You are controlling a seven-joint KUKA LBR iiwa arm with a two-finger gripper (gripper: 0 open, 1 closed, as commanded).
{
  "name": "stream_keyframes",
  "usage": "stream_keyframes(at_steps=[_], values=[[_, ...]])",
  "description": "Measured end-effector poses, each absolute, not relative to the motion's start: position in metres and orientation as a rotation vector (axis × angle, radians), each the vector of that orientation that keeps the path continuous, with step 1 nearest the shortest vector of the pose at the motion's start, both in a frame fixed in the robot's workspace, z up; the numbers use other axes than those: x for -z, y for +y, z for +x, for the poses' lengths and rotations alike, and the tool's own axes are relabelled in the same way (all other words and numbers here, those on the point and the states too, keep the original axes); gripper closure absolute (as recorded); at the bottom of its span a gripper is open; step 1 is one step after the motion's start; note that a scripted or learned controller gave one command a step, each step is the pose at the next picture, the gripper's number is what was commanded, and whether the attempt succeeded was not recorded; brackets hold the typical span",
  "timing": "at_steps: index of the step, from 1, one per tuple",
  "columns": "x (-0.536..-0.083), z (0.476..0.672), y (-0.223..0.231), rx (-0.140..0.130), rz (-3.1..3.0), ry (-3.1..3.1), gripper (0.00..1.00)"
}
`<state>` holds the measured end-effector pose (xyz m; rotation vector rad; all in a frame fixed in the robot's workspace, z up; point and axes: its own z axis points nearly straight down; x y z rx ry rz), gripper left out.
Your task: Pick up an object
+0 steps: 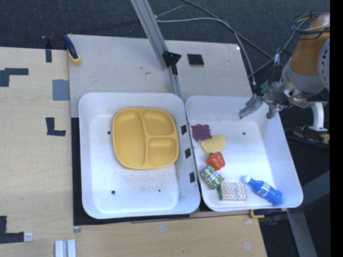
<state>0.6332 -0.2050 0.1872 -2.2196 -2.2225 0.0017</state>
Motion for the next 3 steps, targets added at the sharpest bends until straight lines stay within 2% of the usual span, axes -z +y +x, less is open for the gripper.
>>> stream_keyframes(at_steps=[1,2,3], values=[[-0.123,0.634,-0.201,-0.008,-2.216,-2.22,0.0],[-0.084,0.635,-0.201,-0.002,-2.221,-2.226,0.0],[-0.098,0.636,-0.203,-0.003,-2.227,-2.234,1.0]])
